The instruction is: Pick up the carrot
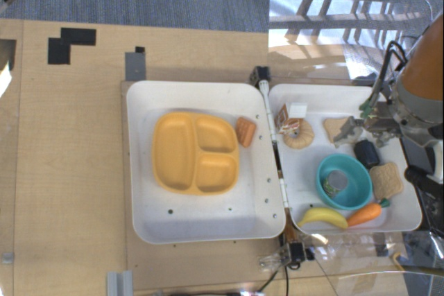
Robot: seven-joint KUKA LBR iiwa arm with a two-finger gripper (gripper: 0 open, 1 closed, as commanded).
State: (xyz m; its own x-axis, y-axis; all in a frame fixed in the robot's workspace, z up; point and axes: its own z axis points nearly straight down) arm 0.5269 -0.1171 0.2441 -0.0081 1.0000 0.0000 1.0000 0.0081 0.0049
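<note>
The carrot [365,214], orange with a green stub at its right end, lies along the front wall of the right bin [415,224]. It sits between a banana [323,218] and a tan cracker [386,180], just below a teal bowl [343,181]. My gripper [355,129] hovers over the back half of the same bin, above a tan toast piece [336,126] and a dark object [366,152]. It is well behind the carrot and apart from it.
Further back in the right bin are a doughnut-like item [298,136] and a white cube [298,110]. The left bin [139,218] holds a yellow divided plate [196,152] and a brown food piece [245,131].
</note>
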